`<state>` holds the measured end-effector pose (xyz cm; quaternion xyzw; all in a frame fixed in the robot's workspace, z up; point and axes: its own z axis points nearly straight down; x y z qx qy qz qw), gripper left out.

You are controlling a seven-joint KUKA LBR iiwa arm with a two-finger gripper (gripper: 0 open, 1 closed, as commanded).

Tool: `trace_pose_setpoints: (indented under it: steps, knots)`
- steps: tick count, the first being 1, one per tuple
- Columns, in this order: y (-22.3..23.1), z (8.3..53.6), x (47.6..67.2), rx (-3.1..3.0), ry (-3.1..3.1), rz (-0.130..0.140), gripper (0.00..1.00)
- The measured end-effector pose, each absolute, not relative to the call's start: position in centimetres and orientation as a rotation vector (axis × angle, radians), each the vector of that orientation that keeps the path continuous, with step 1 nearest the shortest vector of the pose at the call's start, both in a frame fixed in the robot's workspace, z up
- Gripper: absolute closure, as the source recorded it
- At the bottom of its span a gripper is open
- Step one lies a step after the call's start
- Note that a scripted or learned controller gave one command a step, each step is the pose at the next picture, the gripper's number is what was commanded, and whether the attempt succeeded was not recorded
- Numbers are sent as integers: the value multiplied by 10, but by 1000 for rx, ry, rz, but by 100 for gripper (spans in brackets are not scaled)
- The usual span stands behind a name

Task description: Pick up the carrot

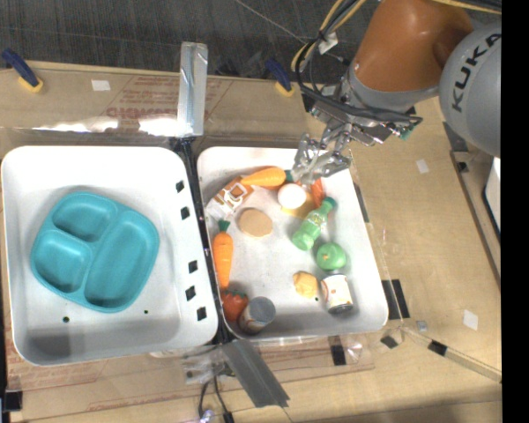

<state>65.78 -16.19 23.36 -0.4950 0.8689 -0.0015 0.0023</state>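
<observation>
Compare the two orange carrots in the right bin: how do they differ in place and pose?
The upper carrot lies roughly crosswise near the right bin's far end, just beside the hand. The lower carrot lies lengthwise along the bin's left wall, well away from the hand. The upper one crowds against a white round item; the lower one has more bare floor beside it. Both are orange and tapered.

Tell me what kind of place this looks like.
Most likely a robotics lab bench for pick-and-place trials, not a kitchen. A KUKA arm's gripper hangs over the right bin, which holds toy food such as a carrot, and the left bin holds a teal divided tray.
</observation>
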Motion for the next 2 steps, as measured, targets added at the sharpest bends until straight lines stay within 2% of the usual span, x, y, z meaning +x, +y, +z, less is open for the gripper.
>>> trace_pose_setpoints:
  steps: [1,2]
  knots:
    - [-210,283,658,-1822,2555,-4,100]
    - [-208,338,658,-2058,2369,-3,100]
